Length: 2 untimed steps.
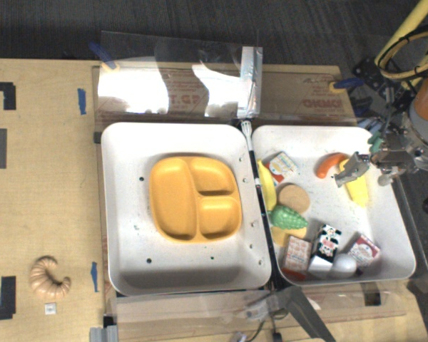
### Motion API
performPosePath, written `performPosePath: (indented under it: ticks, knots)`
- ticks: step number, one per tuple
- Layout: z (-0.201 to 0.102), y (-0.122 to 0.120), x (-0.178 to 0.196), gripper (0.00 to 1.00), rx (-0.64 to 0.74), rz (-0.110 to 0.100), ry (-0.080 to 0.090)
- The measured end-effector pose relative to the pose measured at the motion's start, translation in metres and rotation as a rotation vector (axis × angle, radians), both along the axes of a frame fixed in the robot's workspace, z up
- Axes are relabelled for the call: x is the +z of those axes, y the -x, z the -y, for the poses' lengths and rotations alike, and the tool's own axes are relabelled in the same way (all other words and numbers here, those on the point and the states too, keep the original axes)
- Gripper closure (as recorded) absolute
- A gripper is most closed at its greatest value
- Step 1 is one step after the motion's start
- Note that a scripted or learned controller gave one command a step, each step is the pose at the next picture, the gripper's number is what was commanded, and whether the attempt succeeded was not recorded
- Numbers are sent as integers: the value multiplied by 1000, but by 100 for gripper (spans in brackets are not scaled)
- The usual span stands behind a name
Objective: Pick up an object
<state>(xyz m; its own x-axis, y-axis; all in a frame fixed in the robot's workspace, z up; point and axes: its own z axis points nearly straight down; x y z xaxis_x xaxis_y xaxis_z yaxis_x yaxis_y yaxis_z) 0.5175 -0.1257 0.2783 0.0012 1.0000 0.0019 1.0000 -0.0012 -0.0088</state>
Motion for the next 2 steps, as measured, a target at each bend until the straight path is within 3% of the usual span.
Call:
performPosePath:
  ticks: [1,2]
  knots:
    - [3,-16,-151,0,44,-9,-3]
    - [18,-110,-184,0,-195,2,2]
